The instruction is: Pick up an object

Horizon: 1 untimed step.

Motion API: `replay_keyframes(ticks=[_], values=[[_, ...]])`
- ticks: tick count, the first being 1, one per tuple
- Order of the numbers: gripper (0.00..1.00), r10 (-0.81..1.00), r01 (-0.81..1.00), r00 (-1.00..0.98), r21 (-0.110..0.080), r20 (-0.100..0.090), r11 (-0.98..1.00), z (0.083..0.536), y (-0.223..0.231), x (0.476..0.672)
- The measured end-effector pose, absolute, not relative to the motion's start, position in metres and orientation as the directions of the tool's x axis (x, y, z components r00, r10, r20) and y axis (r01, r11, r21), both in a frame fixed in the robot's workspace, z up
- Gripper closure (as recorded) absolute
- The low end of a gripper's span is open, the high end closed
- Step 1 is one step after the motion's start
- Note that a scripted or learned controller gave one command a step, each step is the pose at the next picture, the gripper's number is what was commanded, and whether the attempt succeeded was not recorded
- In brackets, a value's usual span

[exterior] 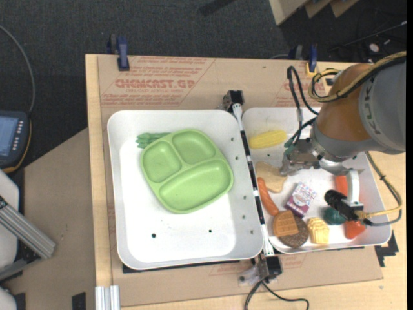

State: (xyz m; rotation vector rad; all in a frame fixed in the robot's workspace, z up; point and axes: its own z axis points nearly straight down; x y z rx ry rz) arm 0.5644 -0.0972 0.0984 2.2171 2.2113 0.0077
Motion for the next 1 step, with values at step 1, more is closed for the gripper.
replay_keyframes(ticks=[1], values=[[1.00, 1.000, 1.000, -0.001, 0.011, -0.005, 0.001, 0.1571, -0.1307, 0.6293]])
